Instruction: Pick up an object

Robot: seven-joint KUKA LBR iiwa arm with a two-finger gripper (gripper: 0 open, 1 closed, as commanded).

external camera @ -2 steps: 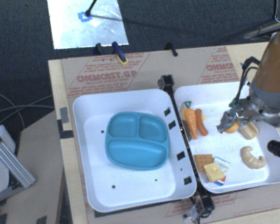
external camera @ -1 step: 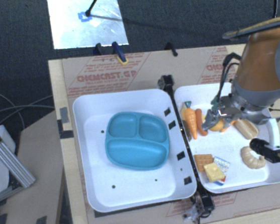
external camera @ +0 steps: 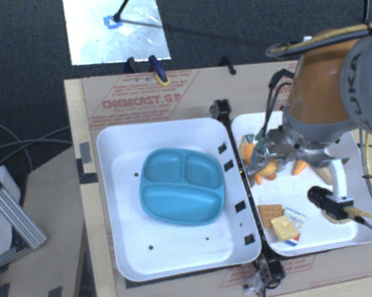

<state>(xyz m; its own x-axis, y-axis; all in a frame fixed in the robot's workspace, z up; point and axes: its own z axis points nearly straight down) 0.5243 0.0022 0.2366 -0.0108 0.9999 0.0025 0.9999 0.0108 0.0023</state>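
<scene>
I see the gripper (external camera: 262, 157) low in the right white bin (external camera: 358, 234), over small orange toy pieces (external camera: 261, 172); I cannot tell its opening. Left of it, a blue divided plate (external camera: 181, 185) lies in the other white bin (external camera: 119, 179) on the cardboard-covered tabletop (external camera: 140, 96), dark carpet (external camera: 13, 58) beyond.

dark carpet floor (external camera: 13, 58), cardboard-topped bench (external camera: 146, 95)

Even, fairly bright overhead light — soft shadows inside the white bins (external camera: 120, 186). Glare whitens the silver sheet (external camera: 115, 25) up top; overall focus is slightly soft.
</scene>
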